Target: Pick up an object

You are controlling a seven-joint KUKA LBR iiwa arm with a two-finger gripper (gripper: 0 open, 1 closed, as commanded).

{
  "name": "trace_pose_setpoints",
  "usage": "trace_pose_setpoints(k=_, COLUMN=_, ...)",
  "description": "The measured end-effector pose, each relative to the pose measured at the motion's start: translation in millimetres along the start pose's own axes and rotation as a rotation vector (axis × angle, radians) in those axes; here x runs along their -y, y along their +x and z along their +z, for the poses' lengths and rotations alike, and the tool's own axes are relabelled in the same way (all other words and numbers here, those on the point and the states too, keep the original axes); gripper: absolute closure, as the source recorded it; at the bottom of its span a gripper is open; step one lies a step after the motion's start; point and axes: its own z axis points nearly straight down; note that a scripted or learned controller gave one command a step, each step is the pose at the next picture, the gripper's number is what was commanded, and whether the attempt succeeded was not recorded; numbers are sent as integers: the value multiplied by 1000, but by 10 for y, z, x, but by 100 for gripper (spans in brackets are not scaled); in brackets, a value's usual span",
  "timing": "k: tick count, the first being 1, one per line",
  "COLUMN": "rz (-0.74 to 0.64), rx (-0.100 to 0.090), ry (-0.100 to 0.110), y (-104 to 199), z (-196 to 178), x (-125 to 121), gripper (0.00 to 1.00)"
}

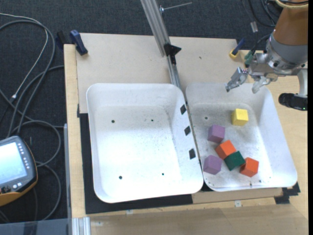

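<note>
Nearest the camera, at the near end of the right bin (281,146), lie five of the six blocks, all well below the pincer (246,81) and apart from it: an orange block (249,166) closest to the rim, a green block (234,160) touching a second orange block (225,149), and two purple blocks (212,164) (216,133) to their left. A yellow block (239,116) sits alone, the closest of them to the pincer, just below and slightly in front of it. The pincer hangs over the bin's far edge with its two fingers spread and nothing between them. Any block would do for the task, but the risks differ. In the cluster, a finger coming down on the touching green and orange pair would likely land on top of one or shove both aside, so the grip closes on air. The yellow one stands free, yet a slightly off-centre closure could spin it out of the fingers. A descent too near the far wall could strike the sloping rim. No brand, label or legible writing can be made out on the blocks, the bins or the arm; the left bin (98,131) lies far to the pincer's left.
</note>
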Motion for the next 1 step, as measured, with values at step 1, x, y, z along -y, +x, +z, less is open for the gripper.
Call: trace_pose_setpoints(k=1, rz=2, rx=-2, ry=8, y=42, z=564, x=481, gripper=0)
